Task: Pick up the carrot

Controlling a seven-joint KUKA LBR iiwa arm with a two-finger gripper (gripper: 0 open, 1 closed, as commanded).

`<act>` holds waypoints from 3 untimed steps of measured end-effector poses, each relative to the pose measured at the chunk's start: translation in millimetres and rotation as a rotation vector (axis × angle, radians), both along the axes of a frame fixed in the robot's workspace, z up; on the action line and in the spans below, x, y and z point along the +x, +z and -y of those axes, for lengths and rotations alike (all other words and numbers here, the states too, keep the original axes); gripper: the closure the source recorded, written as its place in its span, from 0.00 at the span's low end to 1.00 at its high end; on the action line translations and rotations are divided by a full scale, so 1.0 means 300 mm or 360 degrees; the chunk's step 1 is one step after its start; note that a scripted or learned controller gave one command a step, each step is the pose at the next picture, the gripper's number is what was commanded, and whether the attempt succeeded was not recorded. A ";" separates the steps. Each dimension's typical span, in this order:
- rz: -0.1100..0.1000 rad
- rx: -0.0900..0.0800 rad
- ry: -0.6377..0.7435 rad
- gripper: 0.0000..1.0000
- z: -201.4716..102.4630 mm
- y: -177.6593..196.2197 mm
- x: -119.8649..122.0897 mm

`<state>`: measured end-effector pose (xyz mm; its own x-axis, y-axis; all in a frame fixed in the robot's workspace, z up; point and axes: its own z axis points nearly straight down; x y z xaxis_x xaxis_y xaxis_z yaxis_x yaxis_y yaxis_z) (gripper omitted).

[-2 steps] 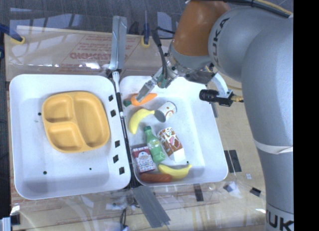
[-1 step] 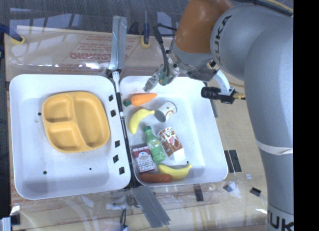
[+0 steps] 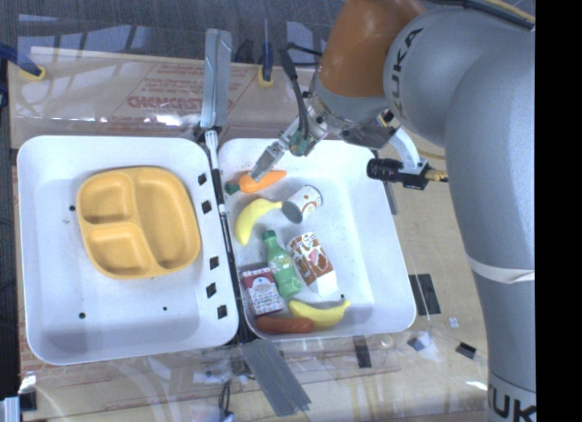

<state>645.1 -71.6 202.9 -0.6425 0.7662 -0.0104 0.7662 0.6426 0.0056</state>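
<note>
Gripper: we see the gripper [image 3: 270,162] reaching down from the arm [image 3: 436,75] into the far left part of the right bin [image 3: 386,256]; its tip sits right over the carrot, and we cannot tell from this slant how its jaws stand or whether it has hold of anything.

Carrot, place: we find the carrot [image 3: 262,180] near the far left corner of the right bin, close to the wall that meets the left bin [image 3: 36,256].

Carrot, axis: its long axis runs nearly across the view, left to right, rising a little toward the right; we read a green stub at the left end, so the orange end points right.

Carrot and gripper: the gripper tip overlaps the middle of the carrot in our view; we cannot tell whether they touch.

Neighbours: just near of the carrot we see a banana [image 3: 252,218], and to its right a small can [image 3: 303,204] lying tilted.

Nearer items: a green bottle [image 3: 281,266], a printed carton [image 3: 315,265], a red packet [image 3: 263,292], a second banana [image 3: 320,311] and a red sausage-like piece [image 3: 286,325] lie together toward the near edge.

Left bin: we see a yellow divided plate [image 3: 136,222] lying flat in it.
</note>
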 end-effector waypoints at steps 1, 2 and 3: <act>-0.0023 0.0009 -0.0500 0.00 -0.146 0.008 -0.252; -0.0022 0.0008 -0.0557 0.00 -0.161 -0.040 -0.404; -0.0020 0.0009 -0.0588 0.00 0.004 -0.039 -0.206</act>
